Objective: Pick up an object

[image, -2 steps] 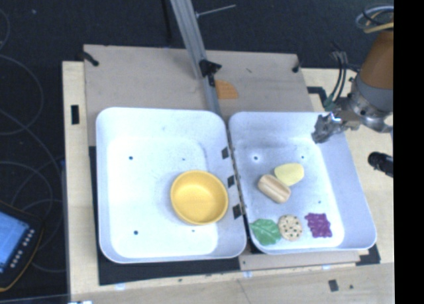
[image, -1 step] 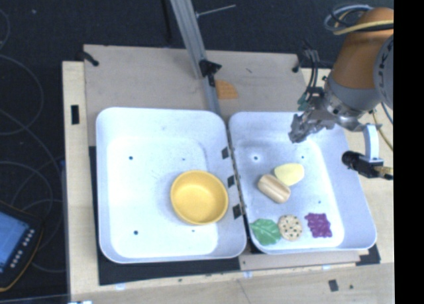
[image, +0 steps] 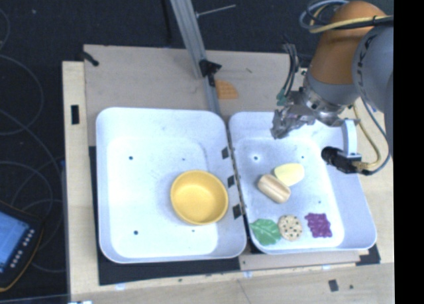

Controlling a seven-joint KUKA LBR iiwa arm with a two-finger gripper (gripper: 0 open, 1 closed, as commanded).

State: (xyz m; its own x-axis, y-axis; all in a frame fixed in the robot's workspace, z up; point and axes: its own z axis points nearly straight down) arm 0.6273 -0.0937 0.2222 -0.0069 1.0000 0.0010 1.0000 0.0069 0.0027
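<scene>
The fingers (image: pixel 281 129) of the gripper (image: pixel 285 128) are dark and bunched into one blurred tip, so I cannot tell whether they are parted or closed; nothing shows between them. They hang over the far end of the right bin (image: pixel 344 230), above bare white floor, with the arm's orange band (image: pixel 338 51) behind. The arm's upper part is cut off at the picture's edge.

The right bin holds five small things, all nearer the camera than the gripper. A pale yellow wedge (image: pixel 289 173) touches a tan roll (image: pixel 273 188) just beside it. Along the bin's near wall sit a green leaf shape (image: pixel 265 231), a speckled cookie (image: pixel 289 227) and a purple cluster (image: pixel 318 224), in a row. Their exact make is hard to read.

The left bin (image: pixel 132 137) holds one yellow bowl (image: pixel 198 197), upright, toward the wall shared with the right bin.
</scene>
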